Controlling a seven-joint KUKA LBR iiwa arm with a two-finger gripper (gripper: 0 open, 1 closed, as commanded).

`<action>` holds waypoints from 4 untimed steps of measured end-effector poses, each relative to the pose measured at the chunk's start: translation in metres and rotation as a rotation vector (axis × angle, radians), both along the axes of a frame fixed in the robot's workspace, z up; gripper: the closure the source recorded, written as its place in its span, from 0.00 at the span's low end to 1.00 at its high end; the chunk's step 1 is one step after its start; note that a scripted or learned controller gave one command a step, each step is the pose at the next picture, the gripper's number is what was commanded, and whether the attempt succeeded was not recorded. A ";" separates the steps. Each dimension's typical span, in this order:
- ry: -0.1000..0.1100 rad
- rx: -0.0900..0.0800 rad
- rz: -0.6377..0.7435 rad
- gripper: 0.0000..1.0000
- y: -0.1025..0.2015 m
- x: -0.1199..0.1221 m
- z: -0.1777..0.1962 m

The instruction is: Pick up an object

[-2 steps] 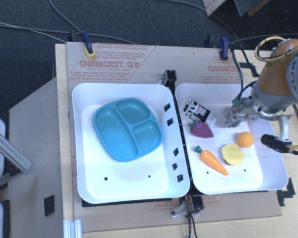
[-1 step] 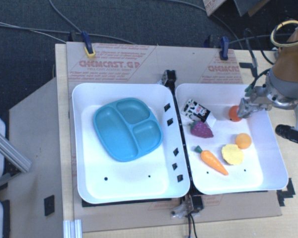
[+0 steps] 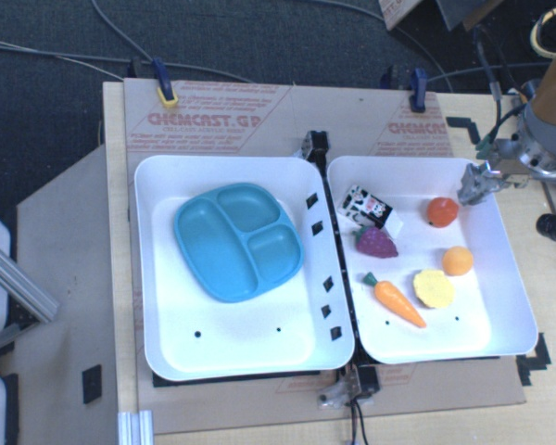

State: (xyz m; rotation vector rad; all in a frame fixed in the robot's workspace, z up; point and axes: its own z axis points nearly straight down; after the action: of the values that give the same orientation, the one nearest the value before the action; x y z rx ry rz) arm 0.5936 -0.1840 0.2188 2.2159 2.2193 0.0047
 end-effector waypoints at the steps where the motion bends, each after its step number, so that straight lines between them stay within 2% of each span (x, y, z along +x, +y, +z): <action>1: 0.001 0.001 0.000 1.00 0.000 0.001 0.034; 2: 0.008 0.004 0.003 1.00 0.052 0.005 0.020; 4: 0.009 0.005 0.005 1.00 0.158 0.013 -0.001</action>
State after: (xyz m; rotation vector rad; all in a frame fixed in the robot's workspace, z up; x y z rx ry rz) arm 0.6069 -0.0265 0.2176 2.2175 2.2321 0.0001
